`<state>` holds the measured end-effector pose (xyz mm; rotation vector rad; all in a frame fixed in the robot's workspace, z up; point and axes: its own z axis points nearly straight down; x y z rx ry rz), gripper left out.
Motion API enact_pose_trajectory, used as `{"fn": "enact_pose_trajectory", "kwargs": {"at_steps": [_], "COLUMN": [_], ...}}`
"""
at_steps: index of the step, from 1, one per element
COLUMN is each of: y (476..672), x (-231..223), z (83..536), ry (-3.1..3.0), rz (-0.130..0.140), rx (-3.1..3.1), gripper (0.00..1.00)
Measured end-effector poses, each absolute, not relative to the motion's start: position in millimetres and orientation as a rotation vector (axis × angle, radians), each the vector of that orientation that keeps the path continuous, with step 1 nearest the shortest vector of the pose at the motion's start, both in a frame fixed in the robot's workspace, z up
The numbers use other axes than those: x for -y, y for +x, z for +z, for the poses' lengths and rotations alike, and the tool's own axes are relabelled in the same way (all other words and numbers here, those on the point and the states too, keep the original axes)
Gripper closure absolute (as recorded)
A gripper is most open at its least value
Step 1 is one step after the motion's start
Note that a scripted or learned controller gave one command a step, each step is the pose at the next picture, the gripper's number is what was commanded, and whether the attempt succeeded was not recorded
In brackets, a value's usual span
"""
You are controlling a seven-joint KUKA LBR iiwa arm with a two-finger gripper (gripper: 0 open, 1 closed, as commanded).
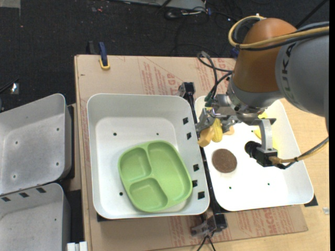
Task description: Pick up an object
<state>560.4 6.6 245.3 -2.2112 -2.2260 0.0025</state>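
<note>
Grey arm with orange band (264, 41) reaches in from the right and hangs over the upper left part of the right-hand shallow white bin (293, 184). Its wrist hardware covers that corner of the bin.

Gripper (220, 120) sits low at the bin's left edge, just above a yellow banana-like object (213, 135). The yellow piece lies against the left wall of the right bin, partly tucked beneath the gripper hardware. State of the jaws: cannot tell, since the wrist body and cabling hide the gap. Whether the yellow object is between them cannot be made out either.

Round dark brown disc, cookie-like (224, 160), lies flat on the floor of the right bin, just below and to the right of the yellow object, apart from it.

A black fitting on the arm's side bracket (260, 153) hangs over the bin floor to the right of the disc.

Left-hand shallow white bin (107, 119) holds a light green plastic divided plate with three compartments (154, 175), lying flat in its lower half, turned at a slant.

Both bins rest side by side on a brown cardboard-covered worktop (146, 72). A small yellow-and-blue clamp (104, 57) grips its far left edge.
</note>
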Motion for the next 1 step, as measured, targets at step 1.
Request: {"fn": "enact_pose_trajectory", "kwargs": {"at_steps": [1], "y": [548.5], "x": [-54.0], "z": [248.9], "ry": [-2.212], "rz": [0.002], "rx": [2.228], "gripper": [1.0]}}
